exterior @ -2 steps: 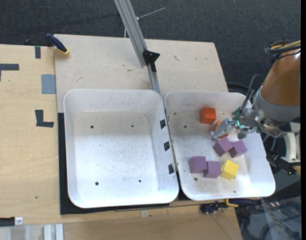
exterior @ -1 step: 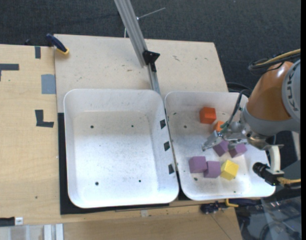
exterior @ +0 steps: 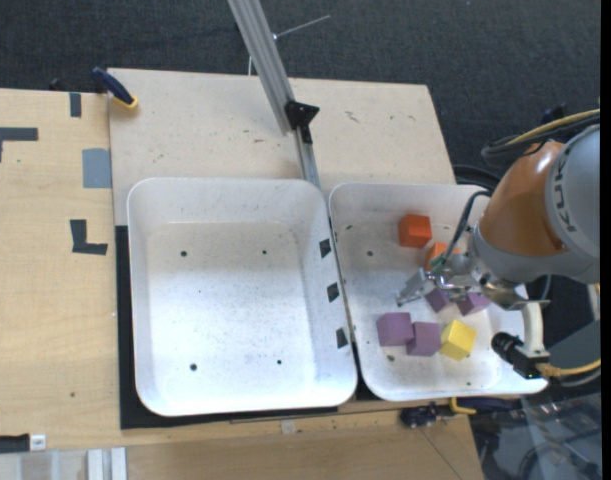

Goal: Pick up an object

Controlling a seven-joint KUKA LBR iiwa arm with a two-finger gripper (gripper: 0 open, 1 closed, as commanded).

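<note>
Right bin [exterior: 385,200]: square-set orange block [exterior: 415,230].

Bench with two white bins

A pale wooden bench [exterior: 215,118] is seen across the frame, and two shallow white bins are set on it side by side: the left bin [exterior: 145,268] at centre, the right bin [exterior: 370,203] beside it. A small blue-and-yellow object [exterior: 115,88] is laid at upper left.
</note>
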